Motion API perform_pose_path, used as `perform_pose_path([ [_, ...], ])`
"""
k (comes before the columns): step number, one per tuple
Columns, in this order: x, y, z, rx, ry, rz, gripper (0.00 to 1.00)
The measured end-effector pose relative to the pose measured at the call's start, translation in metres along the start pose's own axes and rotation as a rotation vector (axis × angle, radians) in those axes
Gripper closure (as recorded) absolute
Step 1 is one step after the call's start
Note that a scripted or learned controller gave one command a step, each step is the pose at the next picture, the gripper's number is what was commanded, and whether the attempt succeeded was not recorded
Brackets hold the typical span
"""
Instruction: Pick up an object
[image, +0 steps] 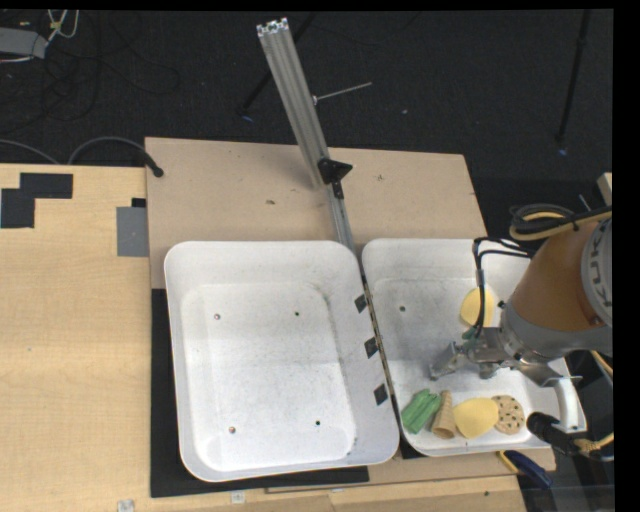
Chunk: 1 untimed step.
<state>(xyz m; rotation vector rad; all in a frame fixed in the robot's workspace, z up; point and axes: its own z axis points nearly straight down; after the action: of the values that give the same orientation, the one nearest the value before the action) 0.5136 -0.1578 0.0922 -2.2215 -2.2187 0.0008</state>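
Note:
My gripper (447, 363) hangs low over the middle of the right bin (420, 285), with the orange-banded wrist behind it to the right. A green ridged object (421, 410) lies at the bin's front, just below the gripper. Beside it are a tan cone-like piece (443, 415), a yellow rounded object (475, 417) and a chocolate chip cookie (508, 413). Another yellow object (473, 306) sits further back, partly hidden by the arm. Nothing shows between the fingers.
The left bin (265, 360) lies beside the right one, joined by black clips along the shared rim. A slanted aluminium rail (300, 110) rises behind the bins. Cables run at the right by the arm's base.

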Motion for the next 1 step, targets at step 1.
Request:
perform_pose_path([
  [1, -0.0009, -0.0005, -0.0101, 0.001, 0.001, 0.006, 1.0],
])
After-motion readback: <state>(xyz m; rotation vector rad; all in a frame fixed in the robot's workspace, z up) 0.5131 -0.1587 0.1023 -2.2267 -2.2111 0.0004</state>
